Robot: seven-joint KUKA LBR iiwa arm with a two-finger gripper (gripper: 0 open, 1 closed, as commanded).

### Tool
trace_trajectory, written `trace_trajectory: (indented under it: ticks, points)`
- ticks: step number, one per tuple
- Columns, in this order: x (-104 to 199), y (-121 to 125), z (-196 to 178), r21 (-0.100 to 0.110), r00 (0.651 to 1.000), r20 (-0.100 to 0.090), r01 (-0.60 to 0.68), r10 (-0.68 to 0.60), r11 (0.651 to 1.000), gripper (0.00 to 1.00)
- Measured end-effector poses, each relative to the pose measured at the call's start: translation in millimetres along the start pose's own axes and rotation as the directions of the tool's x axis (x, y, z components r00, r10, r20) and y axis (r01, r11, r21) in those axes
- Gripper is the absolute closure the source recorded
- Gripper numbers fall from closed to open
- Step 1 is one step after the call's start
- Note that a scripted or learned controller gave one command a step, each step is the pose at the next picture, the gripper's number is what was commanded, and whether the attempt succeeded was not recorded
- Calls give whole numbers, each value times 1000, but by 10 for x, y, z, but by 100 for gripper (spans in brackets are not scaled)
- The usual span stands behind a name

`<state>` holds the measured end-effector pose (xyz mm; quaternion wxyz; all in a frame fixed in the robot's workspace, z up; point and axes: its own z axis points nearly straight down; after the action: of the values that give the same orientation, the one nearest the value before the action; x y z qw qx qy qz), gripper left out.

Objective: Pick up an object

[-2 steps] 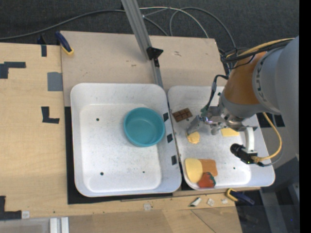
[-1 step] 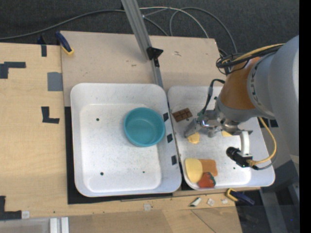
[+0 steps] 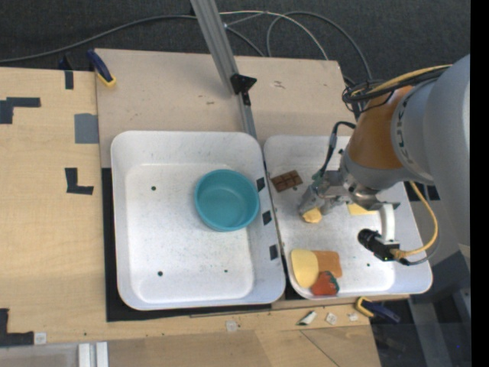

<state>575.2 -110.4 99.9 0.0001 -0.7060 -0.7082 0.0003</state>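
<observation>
Pincer (image 3: pixel 312 205) is lowered over a small yellow piece (image 3: pixel 312 216) in the right bin (image 3: pixel 405 281); its state cannot be told. Contact should be confirmed before any lift is attempted.

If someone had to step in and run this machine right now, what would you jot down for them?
Gripper: low in the right bin, right above a small yellow piece. No sign yet that it holds it.

Things in the right bin: a brown chocolate-like square near the upper left corner; a yellow, orange and red pile of pieces at the front; another yellow bit partly behind the wrist.

Left bin: a teal bowl.

Done: the arm has reached a target. Left: grasp and lift something.
</observation>
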Motion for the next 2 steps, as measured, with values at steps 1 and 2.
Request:
trace_trajectory:
  ticks: [1,2]
  points:
    - [76,-27,-592,-4,1000,0,-1,1,1000,100]
    - [182,1,-1093,-5,1000,0,0,0,1000,100]
